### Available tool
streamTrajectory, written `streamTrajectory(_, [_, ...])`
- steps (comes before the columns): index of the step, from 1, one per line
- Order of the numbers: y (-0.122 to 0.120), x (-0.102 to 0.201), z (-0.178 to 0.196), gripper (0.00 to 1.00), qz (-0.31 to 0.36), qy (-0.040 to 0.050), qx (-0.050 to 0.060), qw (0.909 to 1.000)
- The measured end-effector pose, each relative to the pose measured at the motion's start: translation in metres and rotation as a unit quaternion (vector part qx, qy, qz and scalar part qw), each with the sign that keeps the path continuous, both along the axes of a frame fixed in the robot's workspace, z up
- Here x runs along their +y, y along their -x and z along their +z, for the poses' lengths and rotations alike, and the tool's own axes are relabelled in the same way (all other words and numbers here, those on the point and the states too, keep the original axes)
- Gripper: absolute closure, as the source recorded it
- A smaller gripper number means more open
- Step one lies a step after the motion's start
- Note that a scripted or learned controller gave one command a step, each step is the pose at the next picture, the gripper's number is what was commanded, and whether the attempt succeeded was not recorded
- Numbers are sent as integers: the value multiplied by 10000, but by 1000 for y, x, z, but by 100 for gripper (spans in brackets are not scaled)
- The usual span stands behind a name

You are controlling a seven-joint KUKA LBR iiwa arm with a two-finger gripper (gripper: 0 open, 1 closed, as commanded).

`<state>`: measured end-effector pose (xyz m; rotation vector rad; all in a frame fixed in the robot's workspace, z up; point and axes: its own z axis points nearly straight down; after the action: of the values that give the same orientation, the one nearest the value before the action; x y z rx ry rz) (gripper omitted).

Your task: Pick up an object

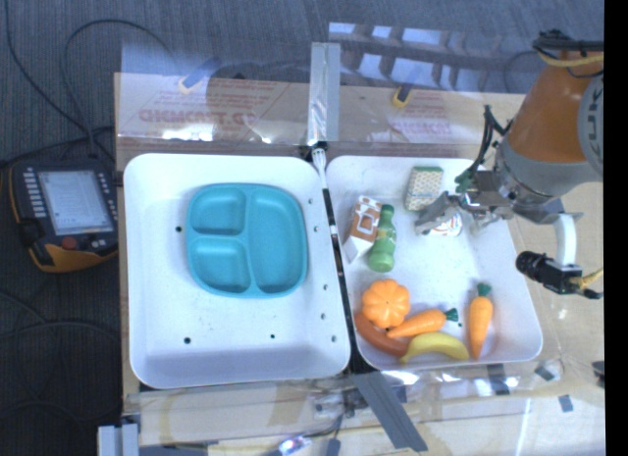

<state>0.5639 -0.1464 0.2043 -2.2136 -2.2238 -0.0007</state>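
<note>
1. So far nothing has been picked up, as far as I can judge; every toy lies on the floor of the right white bin (520,278).
2. Low over the far right part of that bin is the gripper (446,214), on the grey arm with the orange band (554,121). I cannot tell how wide it is or if it has hold of anything.
3. Right under it sits a small white and red thing (448,227), too blurry to name.
4. Near the far edge lies a speckled green and yellow square block (424,186). By the left wall are a small orange and white carton (366,217) and a green toy bottle (383,243).
5. Along the near edge lie an orange toy pumpkin (385,303), two toy carrots (479,319) and a yellow toy banana (438,347).
6. The left white bin (157,336) has a blue plate with sections (245,238).
7. What is left: grab one toy and lift it.
</note>
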Motion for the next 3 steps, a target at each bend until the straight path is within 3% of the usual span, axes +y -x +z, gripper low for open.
streamTrajectory(1, [-60, -70, -107, 0, 1182, -20, -21, 9930])
streamTrajectory(2, [-91, -65, -112, 0, -266, -43, -34, 9996])
streamTrajectory(3, [-105, -64, -62, 0, -514, 24, -9, 9987])
